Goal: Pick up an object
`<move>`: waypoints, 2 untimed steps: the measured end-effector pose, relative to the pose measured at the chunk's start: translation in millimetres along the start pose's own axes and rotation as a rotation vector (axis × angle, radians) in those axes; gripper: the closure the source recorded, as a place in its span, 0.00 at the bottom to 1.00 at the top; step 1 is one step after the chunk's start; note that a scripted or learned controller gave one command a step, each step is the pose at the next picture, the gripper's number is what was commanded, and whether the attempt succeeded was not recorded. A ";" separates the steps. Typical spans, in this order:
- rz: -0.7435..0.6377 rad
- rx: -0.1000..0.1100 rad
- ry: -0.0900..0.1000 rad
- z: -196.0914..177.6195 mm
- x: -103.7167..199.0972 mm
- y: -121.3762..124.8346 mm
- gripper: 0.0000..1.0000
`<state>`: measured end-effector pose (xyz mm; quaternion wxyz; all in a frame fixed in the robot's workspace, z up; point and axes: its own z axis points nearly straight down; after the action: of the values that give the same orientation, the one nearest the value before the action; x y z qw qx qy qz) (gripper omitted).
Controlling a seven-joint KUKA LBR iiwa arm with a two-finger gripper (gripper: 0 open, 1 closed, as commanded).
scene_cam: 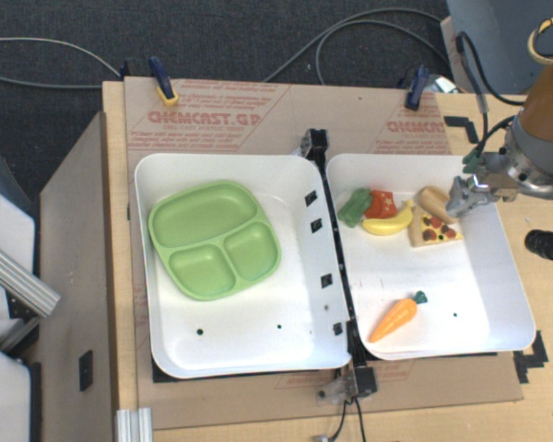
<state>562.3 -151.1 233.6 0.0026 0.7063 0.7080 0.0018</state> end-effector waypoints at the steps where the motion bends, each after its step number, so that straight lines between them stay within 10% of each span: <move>1: -0.004 0.002 0.002 -8.2 50.7 8.1 1.00; 2: -0.005 0.003 0.003 -13.8 105.1 26.1 1.00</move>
<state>588.1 -46.0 247.5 0.0006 0.7043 0.7099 0.0019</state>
